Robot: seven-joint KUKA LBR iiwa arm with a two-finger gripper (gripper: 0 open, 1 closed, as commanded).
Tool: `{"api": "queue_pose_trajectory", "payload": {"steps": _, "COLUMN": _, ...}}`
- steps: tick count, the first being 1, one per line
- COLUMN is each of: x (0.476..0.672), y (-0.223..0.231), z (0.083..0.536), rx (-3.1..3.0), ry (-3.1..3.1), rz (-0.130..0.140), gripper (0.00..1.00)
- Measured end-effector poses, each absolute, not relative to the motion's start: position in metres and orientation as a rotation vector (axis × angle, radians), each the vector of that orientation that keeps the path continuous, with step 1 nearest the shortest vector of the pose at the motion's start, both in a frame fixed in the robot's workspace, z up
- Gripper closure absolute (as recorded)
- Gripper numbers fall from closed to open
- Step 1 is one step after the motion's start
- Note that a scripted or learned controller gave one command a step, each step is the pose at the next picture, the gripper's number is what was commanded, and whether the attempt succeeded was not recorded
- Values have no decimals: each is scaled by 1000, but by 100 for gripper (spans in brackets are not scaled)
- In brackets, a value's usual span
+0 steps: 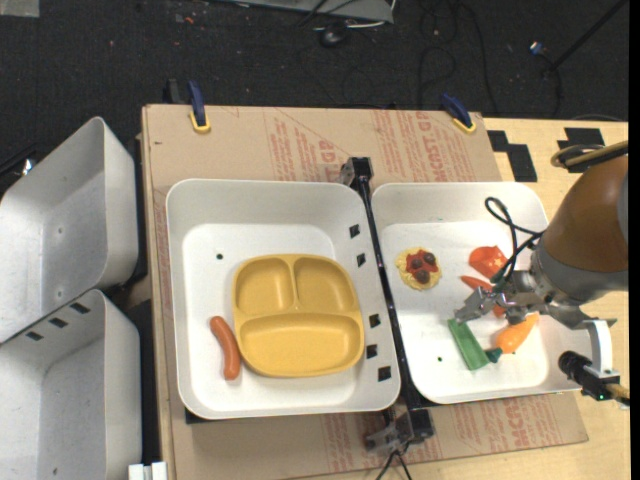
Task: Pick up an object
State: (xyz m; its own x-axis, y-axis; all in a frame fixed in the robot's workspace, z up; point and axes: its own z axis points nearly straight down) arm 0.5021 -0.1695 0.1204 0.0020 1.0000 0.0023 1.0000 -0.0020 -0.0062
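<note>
camera view, overhead slant: my gripper (490, 306) sits low in the right bin (440, 213), among a knot of small toy foods; arm comes in from the right w/ the orange band above the wrist.
Tool state: can't tell; the tip is a dark tangle over the red piece, nothing readable abt its spread.
Likely target: my guess is the green piece (467, 345) or the orange carrot-like piece (513, 336), both just below the tip; red pepper-like piece (487, 260) just above it; small pizza toy (418, 267) further left, apart from the cluster.
Axis, green piece: long & flat; runs upper-left to lower-right, its lower end touching or nearly touching the orange one.
Axis, orange piece: shorter; runs lower-left to upper-right, pointed end toward the arm.
Risk 1: crowding; I could nudge a neighbour instead of closing on one item.
Risk 2: green piece lies flat on the floor; likely to slip out or be pushed aside.
Left bin (190, 208): yellow divided tray (297, 315), sausage (226, 346) beside it; well clear of me.
</note>
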Motion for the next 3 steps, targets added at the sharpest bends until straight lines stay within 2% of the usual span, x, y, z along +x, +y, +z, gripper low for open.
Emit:
{"api": "queue_pose_trajectory", "payload": {"steps": 1, "x": 502, "y": -169, "z": 91, "rx": -2222, "ry": -2217, "rz": 0, "gripper": 0}}
{"api": "queue_pose_trajectory", "payload": {"steps": 2, "x": 504, "y": -169, "z": 104, "rx": -2226, "ry": -2220, "rz": -5, "gripper": 100}}
{"api": "queue_pose_trajectory", "payload": {"steps": 3, "x": 507, "y": -174, "z": 147, "rx": -2223, "ry": -2226, "rz": -2, "gripper": 100}}
